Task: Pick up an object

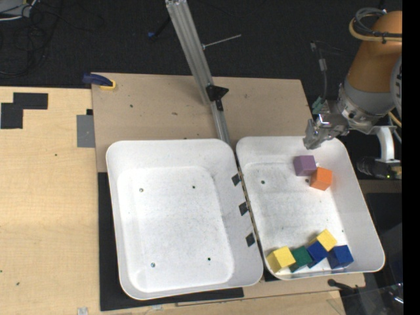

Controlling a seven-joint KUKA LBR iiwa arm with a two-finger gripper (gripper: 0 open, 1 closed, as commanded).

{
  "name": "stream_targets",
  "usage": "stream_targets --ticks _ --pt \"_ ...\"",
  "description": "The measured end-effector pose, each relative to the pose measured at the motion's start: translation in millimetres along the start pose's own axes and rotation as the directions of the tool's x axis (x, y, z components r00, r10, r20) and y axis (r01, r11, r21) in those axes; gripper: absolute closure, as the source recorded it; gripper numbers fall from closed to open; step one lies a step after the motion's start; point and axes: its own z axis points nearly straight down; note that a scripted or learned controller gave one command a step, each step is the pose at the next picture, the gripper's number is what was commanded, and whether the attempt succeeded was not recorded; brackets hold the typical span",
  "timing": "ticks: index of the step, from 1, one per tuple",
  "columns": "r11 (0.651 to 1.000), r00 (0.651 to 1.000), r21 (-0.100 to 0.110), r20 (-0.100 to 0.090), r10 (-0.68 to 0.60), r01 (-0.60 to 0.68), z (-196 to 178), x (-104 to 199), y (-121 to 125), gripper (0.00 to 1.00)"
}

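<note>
The left bin sits on the counter, touching the right bin along a clipped seam. Near the right bin's far edge a purple cube touches an orange cube. Along its near wall lie a yellow cube, a green cube, another yellow cube and two blue cubes. The tool hangs just above the purple cube, gripping nothing; how far it is spread cannot be told.
</note>
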Motion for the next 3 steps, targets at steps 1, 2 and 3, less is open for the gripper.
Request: stream_targets --ticks 1,2,3 --pt "1.0 1.0 0.008 -0.003 -0.002 0.002 12 50 -17 1.0" --pt "1.0 1.0 0.006 -0.003 -0.003 0.003 3 104 -32 1.0" --pt "1.0 1.0 0.009 -0.003 -0.002 0.002 14 156 -51 1.0"
